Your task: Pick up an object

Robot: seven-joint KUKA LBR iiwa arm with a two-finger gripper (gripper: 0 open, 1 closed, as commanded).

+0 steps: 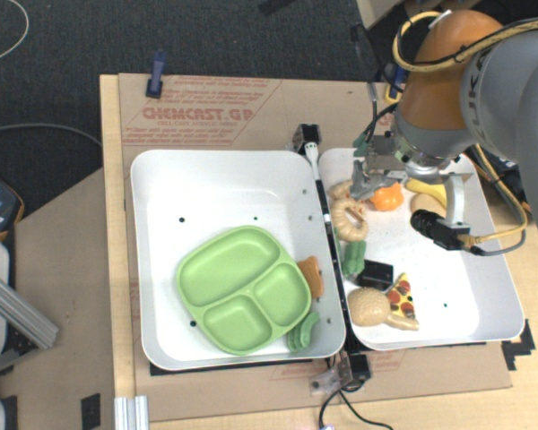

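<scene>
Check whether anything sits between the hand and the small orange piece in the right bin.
Nothing visible does. The hand hangs right beside the orange piece at the right bin's far end. The bagel-like ring lies nearer the camera, out of the way.

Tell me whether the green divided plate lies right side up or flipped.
Right side up: the green divided plate shows its three hollow compartments facing up in the left bin.

bench (206, 115): brown board top | on it: left bin (161, 240), right bin (484, 303), side by side
</scene>
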